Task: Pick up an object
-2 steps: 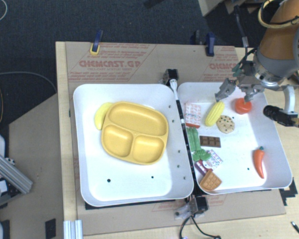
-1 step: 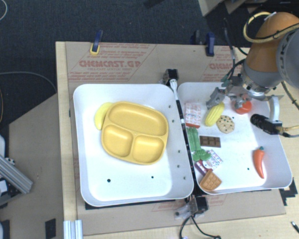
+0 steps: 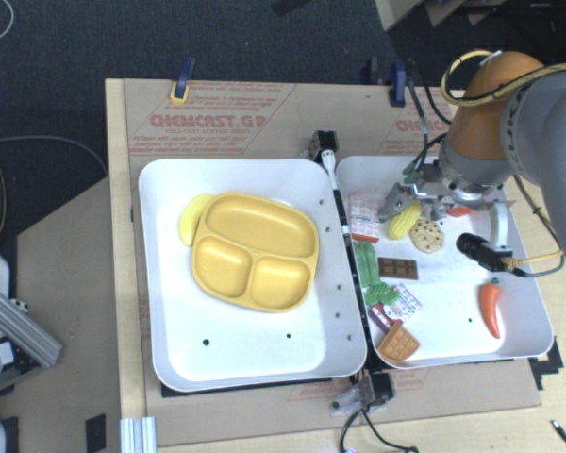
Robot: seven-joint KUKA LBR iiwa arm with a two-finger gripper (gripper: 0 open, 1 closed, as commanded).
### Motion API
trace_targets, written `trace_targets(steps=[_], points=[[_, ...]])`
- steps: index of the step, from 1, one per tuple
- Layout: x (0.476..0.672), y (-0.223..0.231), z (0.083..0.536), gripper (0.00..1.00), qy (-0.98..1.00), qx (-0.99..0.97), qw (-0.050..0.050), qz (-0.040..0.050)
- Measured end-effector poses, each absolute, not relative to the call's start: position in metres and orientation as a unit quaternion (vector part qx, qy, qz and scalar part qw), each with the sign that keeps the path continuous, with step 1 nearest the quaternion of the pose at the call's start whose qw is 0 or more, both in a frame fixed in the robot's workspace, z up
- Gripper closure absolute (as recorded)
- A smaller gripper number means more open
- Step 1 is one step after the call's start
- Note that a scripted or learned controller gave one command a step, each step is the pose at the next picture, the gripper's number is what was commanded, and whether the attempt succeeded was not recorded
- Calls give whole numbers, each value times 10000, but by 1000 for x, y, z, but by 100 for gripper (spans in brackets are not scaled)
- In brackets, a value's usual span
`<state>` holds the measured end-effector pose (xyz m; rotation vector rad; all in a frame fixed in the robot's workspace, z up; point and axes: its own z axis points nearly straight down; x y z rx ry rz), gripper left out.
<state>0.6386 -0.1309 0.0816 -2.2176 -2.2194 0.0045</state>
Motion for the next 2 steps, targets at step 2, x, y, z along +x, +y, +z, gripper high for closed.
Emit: trace_targets(steps=[2], points=[[634, -134, 156, 100, -7066, -7076, -28, -16]])
